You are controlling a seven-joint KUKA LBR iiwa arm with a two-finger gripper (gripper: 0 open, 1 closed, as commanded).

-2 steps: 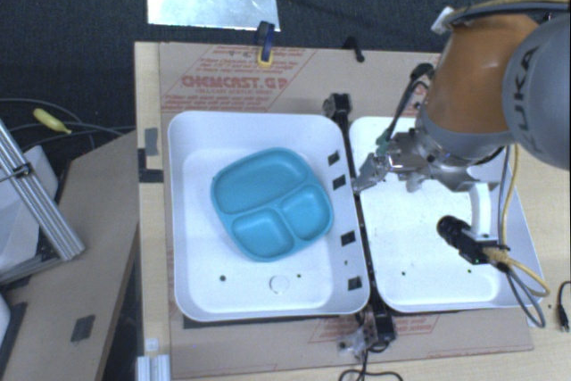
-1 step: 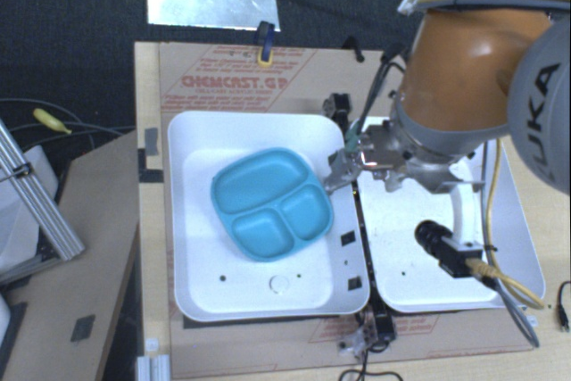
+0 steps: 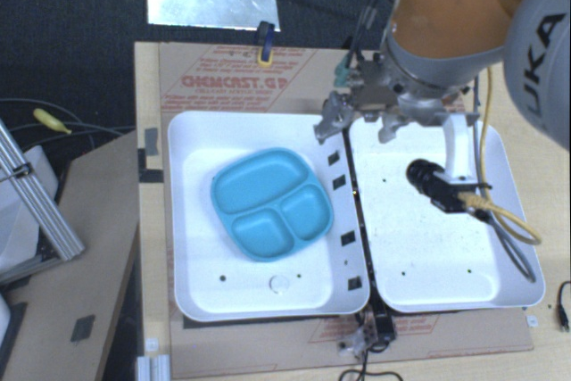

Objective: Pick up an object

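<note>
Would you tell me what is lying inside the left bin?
A blue divided tray lies in the left bin, beside a small clear disc. The bin floor under the tray is hidden.

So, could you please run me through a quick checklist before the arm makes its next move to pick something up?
1. Target present: ok, a blue divided plate lies in the left bin.
2. Target unobstructed: ok, nothing rests on it.
3. Gripper over target: not ok, it sits above the divider between the bins, up and right of the plate.
4. Object already held: cannot tell.
5. Cable clearance: not ok, a yellow cable and black fitting hang over the right bin.
6. Plate graspable: cannot tell, it lies flat with a low rim.
</note>
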